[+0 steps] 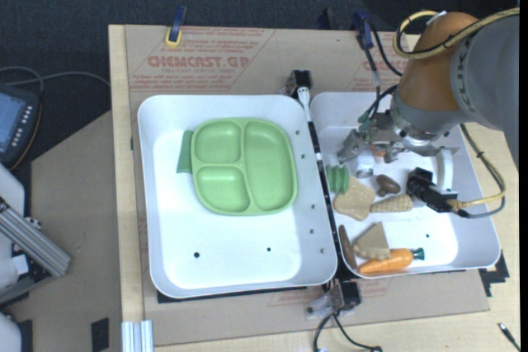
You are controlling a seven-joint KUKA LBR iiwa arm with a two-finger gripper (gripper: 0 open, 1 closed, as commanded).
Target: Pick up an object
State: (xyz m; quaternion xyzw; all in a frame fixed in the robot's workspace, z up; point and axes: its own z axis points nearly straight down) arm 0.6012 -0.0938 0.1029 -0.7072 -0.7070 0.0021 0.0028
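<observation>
A grey robot arm (pixel 474 66) with an orange band (pixel 429 62) above its wrist reaches in from the right over a cardboard-topped worktop (pixel 132 78) that carries two shallow white bins side by side. Its pincer (pixel 375 146) hangs low over the upper left part of the right bin (pixel 472 247), and from this angle it cannot be told whether the pincer is wide or narrow, or whether anything sits in it.

The objects on offer lie in the right bin, crowded toward its left wall. A small green piece (pixel 336 177) lies against that wall, just below and left of the pincer. Beside it rests a pale tan slice (pixel 355 200), with a brown lump (pixel 387 186) to its right and a beige strip (pixel 396 207) just under the lump. Nearer the front edge, a tan wedge (pixel 373 240) sits touching an orange carrot (pixel 386 262) with a green tip, while a thin brown stick (pixel 346 245) lies along the wall to their left.

The left bin (pixel 231 264) holds a green divided plate (pixel 245 165) in its upper half, lying flat, well apart from the pincer.
</observation>
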